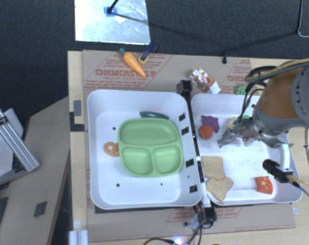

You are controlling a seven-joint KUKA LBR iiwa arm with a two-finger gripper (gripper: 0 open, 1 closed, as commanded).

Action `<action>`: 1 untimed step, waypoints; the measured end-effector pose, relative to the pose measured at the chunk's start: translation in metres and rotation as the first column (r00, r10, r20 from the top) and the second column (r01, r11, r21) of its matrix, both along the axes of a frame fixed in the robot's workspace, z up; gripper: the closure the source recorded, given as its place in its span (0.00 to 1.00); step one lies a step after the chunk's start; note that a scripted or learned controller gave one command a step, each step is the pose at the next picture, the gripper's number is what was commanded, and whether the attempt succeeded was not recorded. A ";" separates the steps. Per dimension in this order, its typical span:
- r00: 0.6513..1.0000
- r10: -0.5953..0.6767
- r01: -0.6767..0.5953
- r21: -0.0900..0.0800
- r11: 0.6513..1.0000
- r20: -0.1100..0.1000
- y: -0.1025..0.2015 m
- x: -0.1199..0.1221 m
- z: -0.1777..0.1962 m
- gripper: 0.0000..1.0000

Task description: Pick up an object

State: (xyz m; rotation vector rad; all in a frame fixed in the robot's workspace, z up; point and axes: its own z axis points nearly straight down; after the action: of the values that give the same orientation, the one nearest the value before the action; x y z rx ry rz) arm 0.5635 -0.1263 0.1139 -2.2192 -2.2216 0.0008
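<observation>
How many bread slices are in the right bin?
2: one bread slice lies by the right bin's left wall, the other bread slice just below it, overlapping. The arm may hide more.

Before me I count 2 white bins, 1 green divided plate, 2 bread slices, 1 carrot, 1 pretzel, 1 purple piece.

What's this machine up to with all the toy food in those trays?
A grey robot arm with an orange band reaches in from the right, its gripper low over the right white bin, near a purple toy and a small red-orange one. It's meant to pick something up; nothing is visibly gripped. Tan bread-shaped pieces lie nearby. The left white bin holds a green divided plate.
</observation>
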 end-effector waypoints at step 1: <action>1.000 0.000 0.000 0.000 1.000 0.002 0.001 0.001 -0.030 0.00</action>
State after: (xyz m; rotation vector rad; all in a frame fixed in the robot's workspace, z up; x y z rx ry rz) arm 0.5643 -0.1258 0.0842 -2.2203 -2.2225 -0.0006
